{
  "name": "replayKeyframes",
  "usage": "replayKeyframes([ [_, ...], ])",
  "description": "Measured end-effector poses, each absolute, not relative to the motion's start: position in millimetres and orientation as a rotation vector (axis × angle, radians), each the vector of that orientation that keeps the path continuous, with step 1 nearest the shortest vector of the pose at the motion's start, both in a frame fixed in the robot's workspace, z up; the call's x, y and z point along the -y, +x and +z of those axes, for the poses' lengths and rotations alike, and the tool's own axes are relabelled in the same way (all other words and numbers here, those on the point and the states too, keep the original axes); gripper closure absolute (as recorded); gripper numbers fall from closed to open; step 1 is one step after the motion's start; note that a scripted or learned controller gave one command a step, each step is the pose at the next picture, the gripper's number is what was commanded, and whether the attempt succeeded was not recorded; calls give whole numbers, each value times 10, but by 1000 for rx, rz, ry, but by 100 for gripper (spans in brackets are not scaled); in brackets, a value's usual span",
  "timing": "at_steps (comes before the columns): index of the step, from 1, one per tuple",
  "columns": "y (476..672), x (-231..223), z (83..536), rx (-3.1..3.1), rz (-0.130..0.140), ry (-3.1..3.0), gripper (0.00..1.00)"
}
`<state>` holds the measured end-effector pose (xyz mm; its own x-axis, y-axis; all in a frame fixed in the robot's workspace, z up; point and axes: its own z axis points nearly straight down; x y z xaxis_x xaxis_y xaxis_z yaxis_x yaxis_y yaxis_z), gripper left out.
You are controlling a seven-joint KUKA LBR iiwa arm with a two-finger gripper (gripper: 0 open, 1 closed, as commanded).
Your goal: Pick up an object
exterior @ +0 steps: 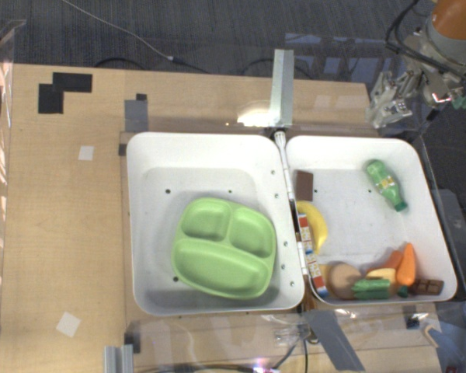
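The gripper [391,99] hangs past the right bin's [427,179] far rim, its opening impossible to judge. The nearest object, a green bottle [385,183], lies inside that bin's far corner, long axis slanting toward the near-right.

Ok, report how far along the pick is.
Done: nothing looks picked. The gripper hangs above the bench, beyond the right bin's far rim, with nothing visible between its jaws. In hand: nothing. Left: the whole pick; the green bottle, banana and carrot lie in that bin.
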<state>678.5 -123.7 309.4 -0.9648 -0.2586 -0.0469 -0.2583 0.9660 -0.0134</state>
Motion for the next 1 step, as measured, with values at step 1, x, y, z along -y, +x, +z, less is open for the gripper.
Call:
replayKeyframes([
  [1,6807,1229,3240,-3054,-15,-404,100],
])
